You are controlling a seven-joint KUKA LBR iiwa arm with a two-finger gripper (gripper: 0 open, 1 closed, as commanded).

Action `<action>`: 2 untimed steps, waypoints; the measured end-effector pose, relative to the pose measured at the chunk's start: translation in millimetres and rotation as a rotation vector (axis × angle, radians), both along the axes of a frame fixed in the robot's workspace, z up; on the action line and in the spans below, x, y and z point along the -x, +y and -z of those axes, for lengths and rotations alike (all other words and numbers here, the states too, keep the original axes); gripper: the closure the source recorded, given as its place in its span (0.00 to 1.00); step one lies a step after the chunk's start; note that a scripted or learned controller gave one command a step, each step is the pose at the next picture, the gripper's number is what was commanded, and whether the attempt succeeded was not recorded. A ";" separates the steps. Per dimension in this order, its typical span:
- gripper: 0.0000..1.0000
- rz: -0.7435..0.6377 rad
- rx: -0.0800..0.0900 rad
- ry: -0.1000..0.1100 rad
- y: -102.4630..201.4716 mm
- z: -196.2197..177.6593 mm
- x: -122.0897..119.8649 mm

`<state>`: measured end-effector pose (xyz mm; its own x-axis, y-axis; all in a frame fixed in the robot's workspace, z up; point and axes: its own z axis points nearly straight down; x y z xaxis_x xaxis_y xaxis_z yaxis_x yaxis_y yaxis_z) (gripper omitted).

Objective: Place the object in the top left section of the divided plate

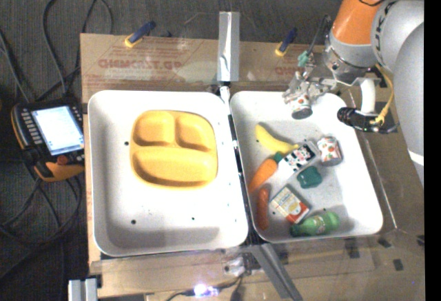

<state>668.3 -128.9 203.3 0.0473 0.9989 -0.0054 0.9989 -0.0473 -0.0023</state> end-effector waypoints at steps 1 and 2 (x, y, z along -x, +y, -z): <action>1.00 -0.288 -0.007 0.001 81.9 20.6 8.7; 1.00 -0.095 -0.006 0.001 172.6 20.6 0.7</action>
